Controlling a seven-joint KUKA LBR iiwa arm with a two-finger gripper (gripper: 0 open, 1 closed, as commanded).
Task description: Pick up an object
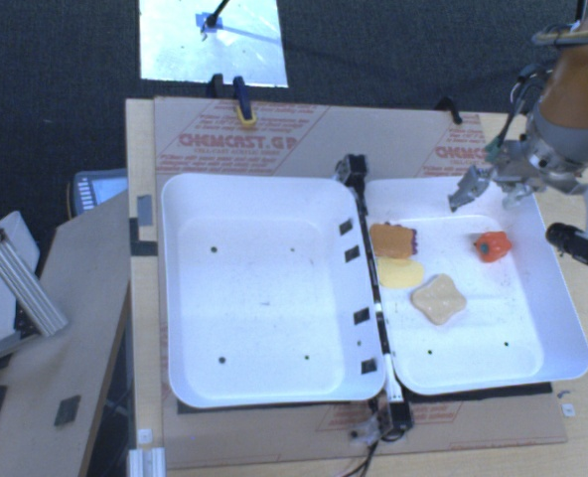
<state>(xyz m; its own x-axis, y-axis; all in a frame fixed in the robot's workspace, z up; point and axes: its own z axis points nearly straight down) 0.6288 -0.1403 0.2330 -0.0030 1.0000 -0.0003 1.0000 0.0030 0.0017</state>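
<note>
Look at the upper right of the camera view: your arm (577,87) comes in there, grey with an orange band, and its gripper (488,192) hangs over the far edge of the right bin (552,336). The fingers are spread apart, released, with one grey finger (465,189) angled down toward the left and the other to its right. Nothing sits between them and they touch none of the objects; they hover above bare white floor near the bin's back wall.

The things you might pick up all lie in that right bin. A small orange-red object (492,246) with a dark spot rests toward the right side, below and slightly right of the fingers, apart from them. By the bin's left wall you see an orange-brown block (393,240) with a purple edge on its right. Just below it, touching or nearly so, lies a flat pale yellow piece (401,274). Beside that, lower and to the right, a tan, cushion-shaped piece (439,299) sits close to the yellow one.

The left bin (175,266) lies alongside, joined to the right one by a row of dark clips (359,286) down the middle. Both bins rest on a cardboard sheet (294,132) printed with red lettering, on the bench (135,147).
</note>
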